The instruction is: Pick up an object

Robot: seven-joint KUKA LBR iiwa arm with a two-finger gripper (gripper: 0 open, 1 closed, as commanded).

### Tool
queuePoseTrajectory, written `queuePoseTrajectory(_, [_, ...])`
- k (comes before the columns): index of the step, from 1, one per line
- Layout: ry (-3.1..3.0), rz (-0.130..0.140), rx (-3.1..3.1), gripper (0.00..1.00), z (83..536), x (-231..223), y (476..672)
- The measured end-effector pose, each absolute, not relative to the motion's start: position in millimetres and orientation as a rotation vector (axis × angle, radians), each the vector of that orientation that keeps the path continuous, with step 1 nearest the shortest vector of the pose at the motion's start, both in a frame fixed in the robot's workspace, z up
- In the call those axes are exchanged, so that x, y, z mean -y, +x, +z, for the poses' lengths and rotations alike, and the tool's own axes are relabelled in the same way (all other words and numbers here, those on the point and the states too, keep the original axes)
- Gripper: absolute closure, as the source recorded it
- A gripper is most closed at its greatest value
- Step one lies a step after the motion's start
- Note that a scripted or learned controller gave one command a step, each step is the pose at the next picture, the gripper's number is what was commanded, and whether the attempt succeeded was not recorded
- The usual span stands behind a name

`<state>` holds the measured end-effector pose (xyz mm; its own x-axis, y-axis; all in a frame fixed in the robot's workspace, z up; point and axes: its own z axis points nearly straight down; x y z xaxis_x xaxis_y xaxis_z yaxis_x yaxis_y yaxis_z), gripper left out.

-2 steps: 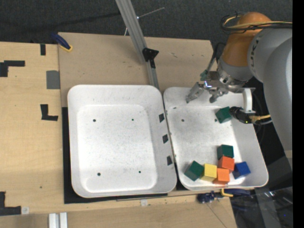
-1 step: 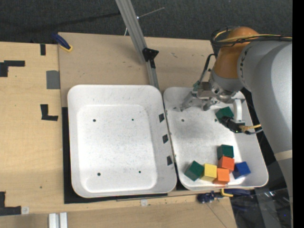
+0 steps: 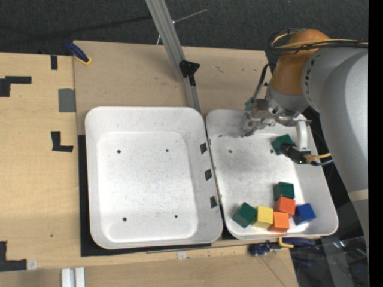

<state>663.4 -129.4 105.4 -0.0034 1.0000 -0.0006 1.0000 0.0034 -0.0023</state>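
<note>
Blocks (image 3: 265, 215) cluster at the right bin's (image 3: 251, 172) near end, well apart from the claw (image 3: 248, 127); one green block (image 3: 281, 143) lies just beside it. We cannot tell its opening.

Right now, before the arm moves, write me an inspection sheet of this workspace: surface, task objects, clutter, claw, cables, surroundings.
Surface: wooden bench bearing two white bins side by side, left bin and right bin.
Job's things: a cluster in the right bin's near right corner: green block, yellow block, lower orange block, upper orange block, dark green block, blue block. A lone green block lies farther back.
Clutter: black tape marks, grey patch, blue-and-yellow clamp, all on the bench.
Claw: claw over the right bin's far end, apart from every block.
Cables: yellow cable looped over the arm's orange band.
Surroundings: dark floor; slanted metal post.
</note>
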Motion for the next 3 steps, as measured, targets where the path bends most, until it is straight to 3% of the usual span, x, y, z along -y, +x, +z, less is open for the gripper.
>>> queuePoseTrajectory(2, [-2.222,-0.005,2.227,1.0,205.8,135.7,672.7])
queuePoseTrajectory(3, [-2.215,-0.001,2.226,1.0,219.8,88.9,652.1])
